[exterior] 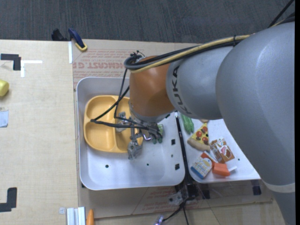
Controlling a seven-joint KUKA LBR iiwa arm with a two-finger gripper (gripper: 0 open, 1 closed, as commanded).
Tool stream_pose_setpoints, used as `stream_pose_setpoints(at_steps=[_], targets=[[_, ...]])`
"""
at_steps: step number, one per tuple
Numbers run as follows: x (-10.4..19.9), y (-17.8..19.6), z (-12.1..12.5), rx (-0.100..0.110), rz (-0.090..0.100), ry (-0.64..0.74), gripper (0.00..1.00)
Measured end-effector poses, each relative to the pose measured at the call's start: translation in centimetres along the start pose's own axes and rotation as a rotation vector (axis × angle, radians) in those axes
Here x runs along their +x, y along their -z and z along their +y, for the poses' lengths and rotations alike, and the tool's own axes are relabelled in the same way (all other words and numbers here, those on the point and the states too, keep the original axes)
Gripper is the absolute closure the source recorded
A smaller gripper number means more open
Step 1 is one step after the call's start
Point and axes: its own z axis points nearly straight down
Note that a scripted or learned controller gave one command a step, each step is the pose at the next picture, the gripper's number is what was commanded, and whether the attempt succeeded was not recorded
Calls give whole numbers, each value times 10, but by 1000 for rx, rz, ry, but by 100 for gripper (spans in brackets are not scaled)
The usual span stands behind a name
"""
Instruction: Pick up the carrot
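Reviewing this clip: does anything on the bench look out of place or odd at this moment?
Yes. The hand hangs over the left bin, by the yellow divided tray, while the toy foods, including an orange piece that may be the carrot, lie in the right bin. A yellow object sits outside both bins at far left.

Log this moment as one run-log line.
arm: over left bin | tool: low by yellow tray | carrot: right bin, untouched

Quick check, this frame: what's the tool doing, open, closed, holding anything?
Tool: over the left bin, beside the yellow tray. Open or closed cannot be told from this angle; nothing is seen held.
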Motion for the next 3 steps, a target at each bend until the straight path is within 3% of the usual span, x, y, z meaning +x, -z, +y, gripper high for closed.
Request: stream_pose_setpoints(at_steps=[1,2,3], targets=[[3,4,-1,1,12,1,100],[11,118,-41,-11,-5,-224,100],[45,134,-25,-11,-5,4,100]])
